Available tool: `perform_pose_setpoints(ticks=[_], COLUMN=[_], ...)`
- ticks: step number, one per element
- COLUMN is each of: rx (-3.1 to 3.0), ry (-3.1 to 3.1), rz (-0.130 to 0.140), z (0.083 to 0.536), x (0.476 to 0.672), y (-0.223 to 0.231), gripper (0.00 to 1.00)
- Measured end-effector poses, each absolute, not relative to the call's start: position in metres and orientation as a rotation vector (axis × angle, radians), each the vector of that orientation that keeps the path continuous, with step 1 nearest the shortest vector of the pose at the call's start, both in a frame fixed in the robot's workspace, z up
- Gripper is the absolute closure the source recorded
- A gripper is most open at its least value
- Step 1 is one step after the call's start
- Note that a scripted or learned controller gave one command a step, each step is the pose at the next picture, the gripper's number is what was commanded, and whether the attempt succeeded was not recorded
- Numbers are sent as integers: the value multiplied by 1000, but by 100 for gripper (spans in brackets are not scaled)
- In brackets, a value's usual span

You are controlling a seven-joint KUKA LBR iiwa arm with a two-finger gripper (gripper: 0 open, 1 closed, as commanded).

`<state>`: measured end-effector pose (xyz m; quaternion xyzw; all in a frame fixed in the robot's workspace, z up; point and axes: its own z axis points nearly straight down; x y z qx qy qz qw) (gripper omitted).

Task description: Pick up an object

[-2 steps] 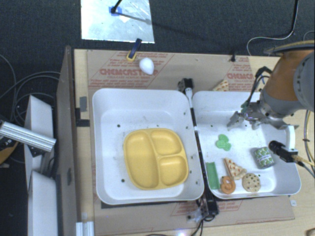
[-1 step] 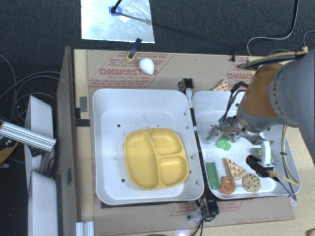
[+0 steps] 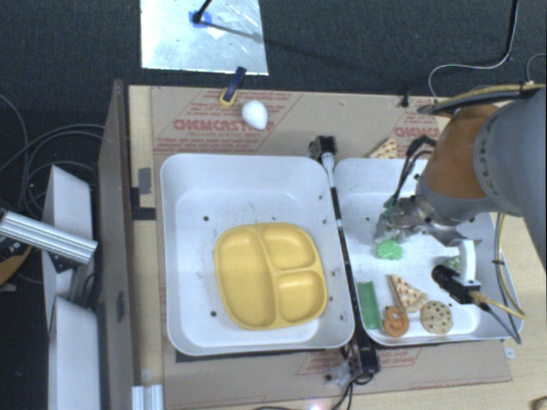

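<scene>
Arm (image 3: 504, 161): grey with an orange band, reaches in from the right over the right bin.
Gripper (image 3: 395, 229): low over the left-centre of the right bin, pointing down toward the floor of the bin.
Gripper state: cannot tell how far it is open; nothing can be seen in its hold.
Green piece (image 3: 390, 249): small and bright green, lies on the floor of the right bin, just below the gripper in the view and very close to it; contact cannot be told.
Right bin (image 3: 359, 182): white and shallow, its toys sit mostly along the near edge.
Green bar (image 3: 368, 304): long and flat, lies along the bin's left wall, near the front corner.
Pizza slice (image 3: 408, 293): lies just right of the green bar, point toward the back.
Pretzel (image 3: 395, 321): brown ring, at the front wall, touching the slice's near end.
Cookie (image 3: 436, 317): round with dark chips, just right of the pretzel.
Left bin (image 3: 192, 186): white, just beside the right bin.
Plate (image 3: 269, 273): yellow, three compartments, lies flat in the left bin toward its front right.
Egg (image 3: 255, 114): white, on the cardboard behind the left bin, outside both bins.
</scene>
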<state>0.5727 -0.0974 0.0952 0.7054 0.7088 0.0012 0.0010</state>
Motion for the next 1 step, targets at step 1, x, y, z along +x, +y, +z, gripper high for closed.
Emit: perform_pose_setpoints(ticks=[1], rx=[2206], ry=[2232], rz=[14], z=[190], x=[543], y=[-22], gripper=[100])
